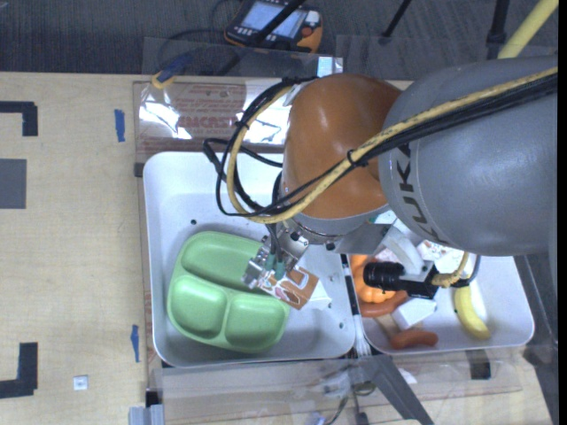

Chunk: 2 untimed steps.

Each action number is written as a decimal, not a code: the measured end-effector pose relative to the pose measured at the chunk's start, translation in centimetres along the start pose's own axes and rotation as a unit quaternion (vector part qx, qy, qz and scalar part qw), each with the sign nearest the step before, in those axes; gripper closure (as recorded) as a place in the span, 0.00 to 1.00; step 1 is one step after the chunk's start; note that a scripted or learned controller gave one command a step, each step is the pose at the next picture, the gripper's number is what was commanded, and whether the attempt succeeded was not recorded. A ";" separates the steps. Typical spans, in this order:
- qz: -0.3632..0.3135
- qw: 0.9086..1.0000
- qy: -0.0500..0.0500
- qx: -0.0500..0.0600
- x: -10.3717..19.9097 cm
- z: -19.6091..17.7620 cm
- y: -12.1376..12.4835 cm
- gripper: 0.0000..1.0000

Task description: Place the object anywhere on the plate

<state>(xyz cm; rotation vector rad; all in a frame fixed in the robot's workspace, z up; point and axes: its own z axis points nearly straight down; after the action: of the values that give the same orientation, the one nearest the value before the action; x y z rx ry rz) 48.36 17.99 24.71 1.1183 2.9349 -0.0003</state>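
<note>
Grey arm (469,149) looms closest; beneath it I see the gripper (268,268) at the green plate's (226,295) right edge, shut on a small brown object (297,289). I judge this the placing step: release next, over the plate.

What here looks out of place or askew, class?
The green plate has three compartments and sits at a slant in the left bin. The tool hangs over its right edge by a small brown object. Nothing looks spilled or damaged.
</note>
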 end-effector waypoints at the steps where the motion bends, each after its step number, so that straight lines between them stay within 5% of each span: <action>1: -0.098 0.995 0.002 0.001 -1.0 5.5 -1.7 1.00; 2: 0.014 1.000 0.001 0.001 3.4 9.4 3.1 1.00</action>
<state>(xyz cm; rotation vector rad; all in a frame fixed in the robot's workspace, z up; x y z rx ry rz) 47.92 22.55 15.35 1.1607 2.9214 -0.0031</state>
